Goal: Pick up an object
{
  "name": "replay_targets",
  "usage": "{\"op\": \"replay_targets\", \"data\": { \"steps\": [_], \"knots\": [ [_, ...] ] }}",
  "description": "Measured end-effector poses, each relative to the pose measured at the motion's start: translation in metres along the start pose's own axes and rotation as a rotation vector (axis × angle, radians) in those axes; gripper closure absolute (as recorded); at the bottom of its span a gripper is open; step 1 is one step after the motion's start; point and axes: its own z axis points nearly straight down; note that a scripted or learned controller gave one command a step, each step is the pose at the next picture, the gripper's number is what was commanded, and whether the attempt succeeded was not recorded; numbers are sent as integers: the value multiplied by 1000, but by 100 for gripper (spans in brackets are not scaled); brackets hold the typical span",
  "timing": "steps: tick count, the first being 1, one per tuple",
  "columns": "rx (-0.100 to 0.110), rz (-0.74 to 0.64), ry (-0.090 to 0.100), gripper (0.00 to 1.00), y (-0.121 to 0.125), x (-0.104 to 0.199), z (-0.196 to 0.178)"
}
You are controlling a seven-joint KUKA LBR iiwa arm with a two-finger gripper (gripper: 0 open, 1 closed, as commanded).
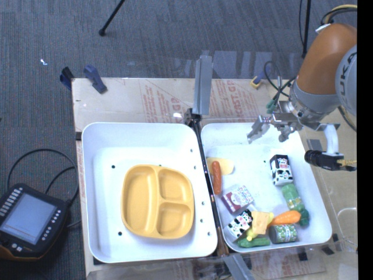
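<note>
My gripper (pixel 270 130) hangs open above the far part of the right bin (pixel 245 137), with nothing between its two grey fingers. Below it in the bin lie a black-and-white milk carton (pixel 281 170), a sausage (pixel 217 177), a pale yellow piece (pixel 225 165), a maroon packet (pixel 238 198), a small cow-patterned box (pixel 240 222), a cheese wedge (pixel 261 220), a carrot (pixel 285 217), a green vegetable (pixel 292 196) and a green can (pixel 283 233). All of them sit nearer the bin's front half than the gripper.
The left bin (pixel 99 150) holds a yellow divided plate (pixel 157 201). A grey upright post (pixel 203 86) stands between the bins at the back. A teach pendant (pixel 29 217) lies on the floor at the left.
</note>
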Motion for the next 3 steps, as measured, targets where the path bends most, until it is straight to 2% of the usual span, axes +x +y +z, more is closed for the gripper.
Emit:
{"op": "replay_targets", "data": {
  "steps": [1, 2, 3],
  "knots": [
    [1, 152, 0, 0, -7, -71, 68],
    [-4, 48, -1, 0, -9, -81, 118],
    [-2, 50, 1, 100, -9, -81, 109]
  ]
}}
